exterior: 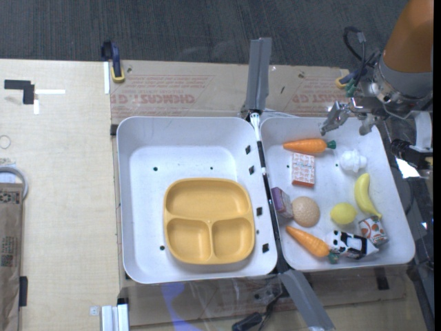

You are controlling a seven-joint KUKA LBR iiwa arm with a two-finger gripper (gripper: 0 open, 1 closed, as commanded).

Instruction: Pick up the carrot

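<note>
A carrot (308, 241) is seen at the near edge of the right bin (394, 178), beside a black-and-white cow figure (350, 245) and a small carton (373, 232). The gripper (348, 116) is positioned above the bin's far rim; its fingers (333, 119) are spread apart with nothing between them. Just below it a second carrot (306, 145) is laid crosswise, green tip toward the right. Further out are found a white lump (351, 161), a wafer packet (303, 169), a banana (365, 194), a lemon (343, 214) and a brown egg (305, 211). A yellow divided plate (209, 221) is held in the left bin (131, 192).
</note>
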